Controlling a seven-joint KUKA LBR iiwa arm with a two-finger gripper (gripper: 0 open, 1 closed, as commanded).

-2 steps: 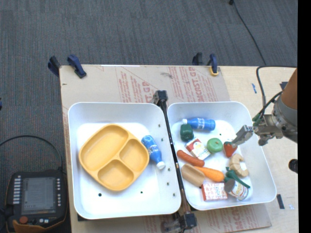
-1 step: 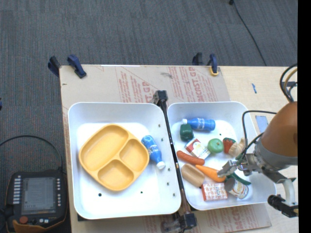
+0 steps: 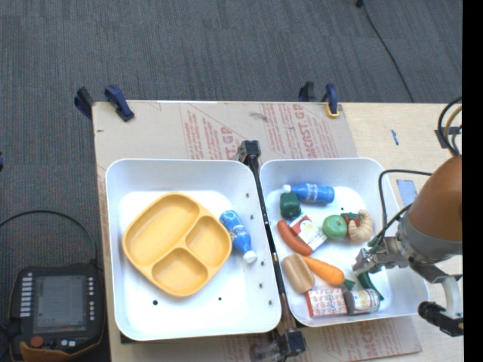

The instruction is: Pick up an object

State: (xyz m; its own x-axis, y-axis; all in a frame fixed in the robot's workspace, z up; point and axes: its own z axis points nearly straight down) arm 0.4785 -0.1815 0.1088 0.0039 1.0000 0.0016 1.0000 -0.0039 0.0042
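**White bins, gripper low at the right**

Left bin (image 3: 121,202) holds a yellow divided plate (image 3: 176,243) and a blue bottle (image 3: 237,234). Right bin (image 3: 377,173), beside it, holds mixed toy food. An orange carrot (image 3: 326,270) lies just left of the gripper (image 3: 367,265); its opening I cannot tell.

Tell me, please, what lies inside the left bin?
The left bin holds a yellow divided plate and a blue bottle beside it. Whatever lies under the plate is covered.
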